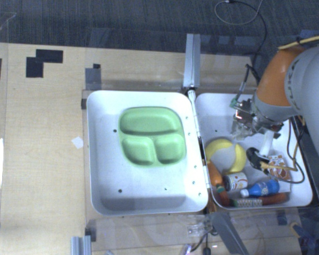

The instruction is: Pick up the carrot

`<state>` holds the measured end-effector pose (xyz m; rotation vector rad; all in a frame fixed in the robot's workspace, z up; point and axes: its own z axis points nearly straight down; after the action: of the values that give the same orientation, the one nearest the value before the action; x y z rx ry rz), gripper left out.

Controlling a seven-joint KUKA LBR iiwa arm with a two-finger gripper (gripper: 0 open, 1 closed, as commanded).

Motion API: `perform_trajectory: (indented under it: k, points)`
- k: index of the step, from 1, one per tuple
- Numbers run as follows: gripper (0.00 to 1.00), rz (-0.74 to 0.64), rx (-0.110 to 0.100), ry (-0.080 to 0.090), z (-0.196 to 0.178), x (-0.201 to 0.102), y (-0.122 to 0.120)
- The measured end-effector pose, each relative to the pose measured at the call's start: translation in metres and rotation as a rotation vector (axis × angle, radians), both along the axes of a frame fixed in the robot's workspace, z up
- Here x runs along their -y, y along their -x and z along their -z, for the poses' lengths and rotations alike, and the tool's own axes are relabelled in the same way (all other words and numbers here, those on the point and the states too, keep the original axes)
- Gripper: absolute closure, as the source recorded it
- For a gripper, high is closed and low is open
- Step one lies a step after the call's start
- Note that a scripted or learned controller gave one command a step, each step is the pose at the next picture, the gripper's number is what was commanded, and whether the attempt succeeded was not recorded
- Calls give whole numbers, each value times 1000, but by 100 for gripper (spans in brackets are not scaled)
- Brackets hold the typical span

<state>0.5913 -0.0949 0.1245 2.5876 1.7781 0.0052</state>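
Note:
The carrot [215, 175] is a short orange piece lying against the left wall of the right bin [215, 106], just left of a yellow ball [227, 154]. My gripper [242, 125] hangs over the upper middle of that bin, above and to the right of the ball, well apart from the carrot. Nothing shows between its tips.
A small can [236, 182], a blue bottle [261, 188], a long red item [266, 199] and a snack packet [279, 166] crowd the right bin's near end. The left bin [103, 158] holds a green divided tray [151, 135].

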Motion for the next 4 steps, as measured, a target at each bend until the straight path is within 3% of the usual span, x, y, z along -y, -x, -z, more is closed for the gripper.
perform_trajectory:
  k: [1, 4]
  points:
    - [100, -31, 2, 1, -190, 3, -21]
    - [100, -61, 15, 8, -223, -1, -25]
